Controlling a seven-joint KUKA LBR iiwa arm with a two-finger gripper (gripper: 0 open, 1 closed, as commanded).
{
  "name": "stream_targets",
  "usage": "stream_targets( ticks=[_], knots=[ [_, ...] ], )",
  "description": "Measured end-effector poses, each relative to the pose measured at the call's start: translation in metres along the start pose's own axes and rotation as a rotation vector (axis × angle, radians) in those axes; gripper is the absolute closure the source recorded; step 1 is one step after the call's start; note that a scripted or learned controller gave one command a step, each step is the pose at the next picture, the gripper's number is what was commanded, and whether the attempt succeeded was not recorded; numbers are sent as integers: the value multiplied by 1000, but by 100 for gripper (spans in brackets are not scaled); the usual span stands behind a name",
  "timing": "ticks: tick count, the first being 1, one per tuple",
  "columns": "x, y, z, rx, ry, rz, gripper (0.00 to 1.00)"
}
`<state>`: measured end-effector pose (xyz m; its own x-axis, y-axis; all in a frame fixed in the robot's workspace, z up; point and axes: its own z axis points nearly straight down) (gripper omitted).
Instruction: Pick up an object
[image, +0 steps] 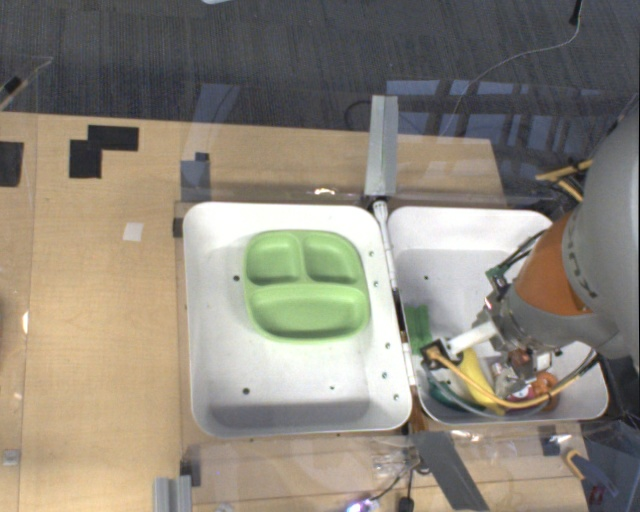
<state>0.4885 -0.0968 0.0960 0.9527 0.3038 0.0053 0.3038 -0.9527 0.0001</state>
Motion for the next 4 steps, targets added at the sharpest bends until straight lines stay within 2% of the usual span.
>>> stream_targets(
  ticks=[1,2,3,4],
  knots=[
    [-26,80,-58,0,-3,-233,0],
    [-23,73,-161,-1,-3,-256,0],
    [-33,104,-205,-1,-3,-335,0],
    [-4,112,-217,-1,-4,-311,0]
  ],
)
